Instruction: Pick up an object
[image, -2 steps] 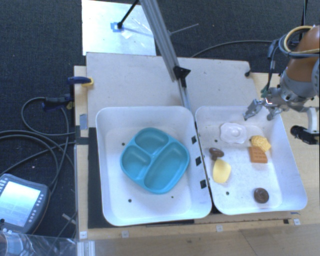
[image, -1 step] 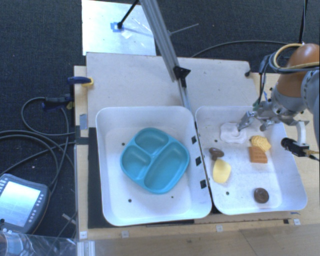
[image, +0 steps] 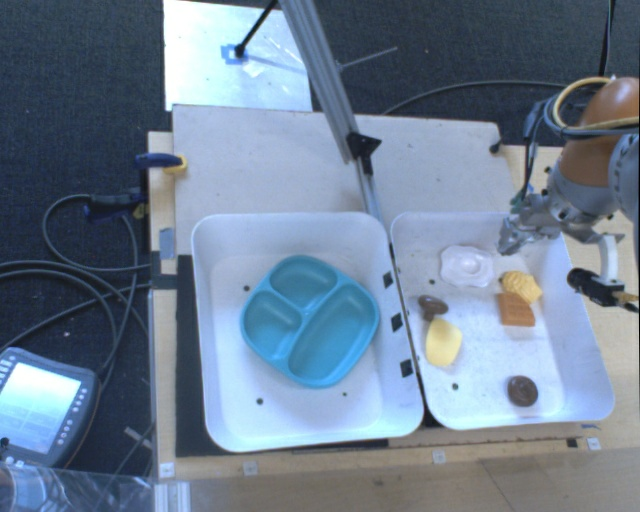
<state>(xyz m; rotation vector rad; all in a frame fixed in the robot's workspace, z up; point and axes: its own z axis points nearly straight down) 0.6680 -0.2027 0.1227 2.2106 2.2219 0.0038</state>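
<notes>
Gripper (image: 513, 240), grip state impossible to tell, hovers over right bin (image: 590, 360) holding six small items; left bin (image: 215, 300) holds one blue plate (image: 310, 320).

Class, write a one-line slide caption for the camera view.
End effector above right white bin of small food items; blue divided plastic plate in left white bin.

My arm (image: 590, 150) reaches in from the right at the far side of the scene, its grey body and orange band high near the right edge. The wrist bends down and leftward, and my gripper (image: 513, 238) hangs low at its end, pointing down.
</notes>
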